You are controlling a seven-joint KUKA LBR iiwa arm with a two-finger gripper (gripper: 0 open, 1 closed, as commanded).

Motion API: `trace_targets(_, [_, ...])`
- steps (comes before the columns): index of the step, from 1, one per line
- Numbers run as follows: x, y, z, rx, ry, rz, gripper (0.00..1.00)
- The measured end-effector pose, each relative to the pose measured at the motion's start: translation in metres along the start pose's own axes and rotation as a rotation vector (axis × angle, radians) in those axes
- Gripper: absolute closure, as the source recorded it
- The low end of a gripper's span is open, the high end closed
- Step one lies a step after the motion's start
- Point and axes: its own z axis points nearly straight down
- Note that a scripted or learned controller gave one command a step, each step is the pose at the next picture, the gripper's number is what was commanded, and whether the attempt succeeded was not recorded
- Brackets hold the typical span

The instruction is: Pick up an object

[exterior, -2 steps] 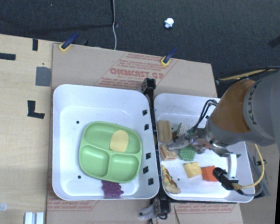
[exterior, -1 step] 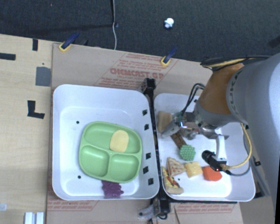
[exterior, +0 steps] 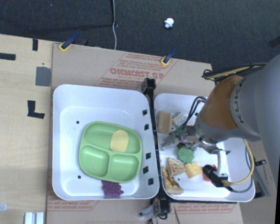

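My gripper (exterior: 179,138) is low in the right bin (exterior: 240,193), near its left wall, with the grey arm and orange band (exterior: 220,109) behind it. Right below it lies a green waffle-textured piece (exterior: 185,153). A tan block (exterior: 164,121) and a white patterned piece (exterior: 180,119) lie just above and left of it. Farther toward the front are a yellow cheese block (exterior: 193,170), a sandwich wedge (exterior: 174,167) and a bun-like piece (exterior: 172,185). Nothing is visibly between the jaws.
The left bin (exterior: 70,103) holds a green divided plate (exterior: 94,159) with a yellow piece (exterior: 119,141) on it, and purple grapes (exterior: 112,189) lie near its front wall. A black divider (exterior: 150,134) runs between the bins. A cable (exterior: 246,179) loops at the right.
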Motion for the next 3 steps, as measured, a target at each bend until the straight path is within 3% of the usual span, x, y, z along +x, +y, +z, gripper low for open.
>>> trace_targets(2, [-0.002, -0.039, 0.000, -0.001, 0.000, 0.000, 0.00])
trace_targets(3, [-0.001, -0.040, 0.000, -0.003, 0.000, -0.001, 0.00])
